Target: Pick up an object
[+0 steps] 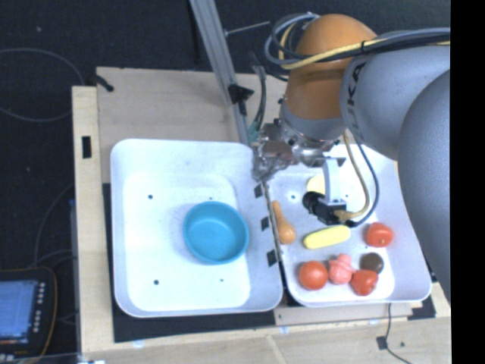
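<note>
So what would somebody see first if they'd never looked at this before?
Probably the big grey arm with its orange band, reaching in from the right over the right bin. Next, the bright blue bowl sitting alone in the left bin, and the colourful toy food bunched in the right bin.

One fixed camera looks down at a slant from above the pale wooden tabletop [167, 105], moderately near, with the claw [265, 174] just right of centre.
</note>
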Controlling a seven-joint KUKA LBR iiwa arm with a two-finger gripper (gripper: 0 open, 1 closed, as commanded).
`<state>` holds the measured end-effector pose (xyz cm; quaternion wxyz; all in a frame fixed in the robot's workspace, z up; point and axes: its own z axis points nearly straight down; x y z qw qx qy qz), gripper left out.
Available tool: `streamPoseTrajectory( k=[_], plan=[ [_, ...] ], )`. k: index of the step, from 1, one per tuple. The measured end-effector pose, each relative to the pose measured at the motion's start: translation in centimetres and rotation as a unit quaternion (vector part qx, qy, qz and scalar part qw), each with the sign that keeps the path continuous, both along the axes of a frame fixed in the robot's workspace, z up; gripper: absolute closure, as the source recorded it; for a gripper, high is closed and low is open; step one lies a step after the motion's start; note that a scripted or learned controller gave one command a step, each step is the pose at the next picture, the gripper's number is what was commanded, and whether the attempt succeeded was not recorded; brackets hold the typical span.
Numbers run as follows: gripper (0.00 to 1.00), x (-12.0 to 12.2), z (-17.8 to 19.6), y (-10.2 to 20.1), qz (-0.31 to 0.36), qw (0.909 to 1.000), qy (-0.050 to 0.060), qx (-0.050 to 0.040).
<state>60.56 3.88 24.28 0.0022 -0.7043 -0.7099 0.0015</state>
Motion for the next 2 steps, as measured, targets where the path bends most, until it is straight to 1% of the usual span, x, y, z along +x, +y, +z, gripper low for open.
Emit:
streamPoseTrajectory(
  k=[1,2],
  plan=[
    [1.0,-2.0,1.04,4.94,0.001,1.0,0.002,0.0014],
    [0.0,-1.93,0.93,4.66,-0.001,1.0,0.002,0.0012]
  ],
)
